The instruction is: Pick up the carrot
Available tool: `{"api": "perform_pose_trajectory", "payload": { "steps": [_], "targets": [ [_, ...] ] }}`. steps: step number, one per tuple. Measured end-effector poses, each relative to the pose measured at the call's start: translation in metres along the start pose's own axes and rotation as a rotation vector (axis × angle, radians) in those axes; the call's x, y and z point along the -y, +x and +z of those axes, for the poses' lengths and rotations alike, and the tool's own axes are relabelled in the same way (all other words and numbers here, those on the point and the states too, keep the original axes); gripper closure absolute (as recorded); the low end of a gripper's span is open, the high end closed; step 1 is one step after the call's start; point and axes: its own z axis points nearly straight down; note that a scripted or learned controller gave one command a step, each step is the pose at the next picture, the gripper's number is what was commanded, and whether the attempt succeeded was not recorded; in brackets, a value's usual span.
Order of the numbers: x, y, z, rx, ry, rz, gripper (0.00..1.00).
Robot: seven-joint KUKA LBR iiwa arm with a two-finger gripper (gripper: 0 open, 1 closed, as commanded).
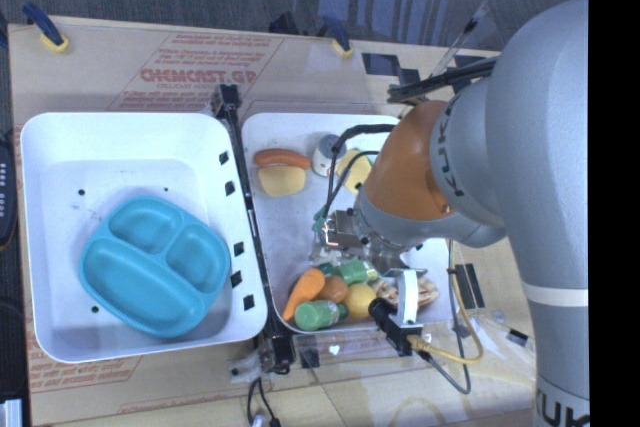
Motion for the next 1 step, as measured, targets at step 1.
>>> {"api": "perform_pose_trajectory", "payload": {
  "steps": [1],
  "targets": [
    [0.0055,-0.044,0.0313,-0.008,-0.012,-0.184,1.0]
  ]
}}
